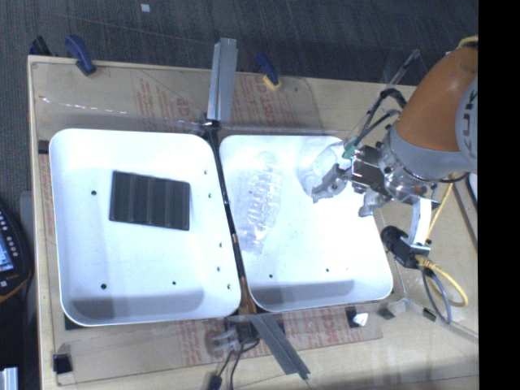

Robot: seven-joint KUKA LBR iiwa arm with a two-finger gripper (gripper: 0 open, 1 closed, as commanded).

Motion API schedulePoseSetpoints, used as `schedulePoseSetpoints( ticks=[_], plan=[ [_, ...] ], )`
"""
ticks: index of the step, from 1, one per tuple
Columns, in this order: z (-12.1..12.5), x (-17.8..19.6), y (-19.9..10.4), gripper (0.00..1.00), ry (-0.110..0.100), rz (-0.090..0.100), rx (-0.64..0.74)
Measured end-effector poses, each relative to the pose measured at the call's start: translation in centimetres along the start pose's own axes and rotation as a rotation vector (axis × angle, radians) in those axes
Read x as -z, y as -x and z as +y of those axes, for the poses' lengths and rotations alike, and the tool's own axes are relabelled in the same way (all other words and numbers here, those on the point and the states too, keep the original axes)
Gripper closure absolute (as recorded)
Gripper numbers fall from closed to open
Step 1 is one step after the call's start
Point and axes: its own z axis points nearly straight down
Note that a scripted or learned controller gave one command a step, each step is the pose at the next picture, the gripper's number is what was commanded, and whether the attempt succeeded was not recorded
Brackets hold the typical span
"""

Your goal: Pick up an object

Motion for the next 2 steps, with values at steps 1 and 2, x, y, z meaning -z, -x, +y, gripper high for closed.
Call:
schedulePoseSetpoints(
  ticks=[1, 2],
  plan=[
    [0.2, 3.3, 2.3, 0.0, -0.001, 0.0, -0.007],
    [0.6, 8.8, 2.2, 0.0, 0.0, 0.001, 0.083]
  ],
)
